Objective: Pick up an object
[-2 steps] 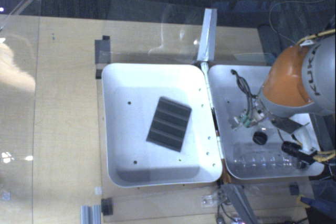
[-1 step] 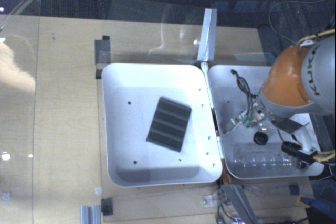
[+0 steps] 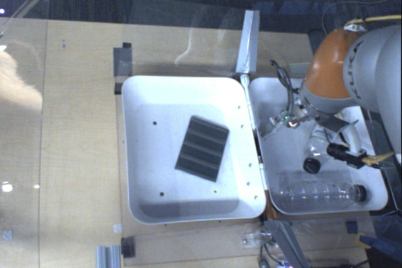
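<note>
The grey arm (image 3: 370, 72) with its orange band (image 3: 330, 66) reaches in from the right and hangs over the far part of the right bin (image 3: 276, 147). Its tool (image 3: 290, 121) sits low over that bin's far left area, amid cables and small fittings; whether it is spread or pressed together cannot be told.

In the right bin, a clear plastic bottle (image 3: 320, 192) with a dark cap lies on its side along the near wall, cap toward the right. Just beyond it lies a second clear bottle (image 3: 316, 150), its black cap turned toward the near side, close under the arm's wrist.

In the left bin (image 3: 144, 103), a dark ridged rectangular pad (image 3: 201, 148) lies flat near the middle, tilted at an angle, well apart from the walls.

Both bins rest side by side on the light wooden desk (image 3: 75, 135).
</note>
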Available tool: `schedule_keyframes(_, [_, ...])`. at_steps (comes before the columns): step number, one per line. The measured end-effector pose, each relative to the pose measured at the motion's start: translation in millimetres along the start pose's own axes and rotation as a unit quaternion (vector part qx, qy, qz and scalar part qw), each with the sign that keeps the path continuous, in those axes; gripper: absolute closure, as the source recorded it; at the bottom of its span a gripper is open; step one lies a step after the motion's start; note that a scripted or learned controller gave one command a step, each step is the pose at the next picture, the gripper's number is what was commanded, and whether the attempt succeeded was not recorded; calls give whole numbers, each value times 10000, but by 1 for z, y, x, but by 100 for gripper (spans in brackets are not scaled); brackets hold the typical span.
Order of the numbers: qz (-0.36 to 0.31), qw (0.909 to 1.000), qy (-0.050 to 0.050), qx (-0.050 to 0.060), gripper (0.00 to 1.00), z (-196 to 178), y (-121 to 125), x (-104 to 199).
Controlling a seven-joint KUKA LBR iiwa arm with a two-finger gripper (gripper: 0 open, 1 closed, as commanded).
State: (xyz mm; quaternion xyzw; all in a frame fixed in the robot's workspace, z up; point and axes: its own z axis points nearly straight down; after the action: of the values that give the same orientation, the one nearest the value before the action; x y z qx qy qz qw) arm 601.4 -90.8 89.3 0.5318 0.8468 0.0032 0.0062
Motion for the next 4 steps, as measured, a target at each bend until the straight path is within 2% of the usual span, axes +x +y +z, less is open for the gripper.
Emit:
schedule_keyframes(1, [-187, 9998, 13, 25, 0, -25, 58, -30])
schedule_keyframes(2, [-93, 10000, 13, 28, 0, -55, -1, -71])
schedule_keyframes(3, [-462, 9989, 9, 0, 0, -1, -65, -69])
schedule_keyframes(4, [97, 10000, 2, 20, 0, -74, -73, -91])
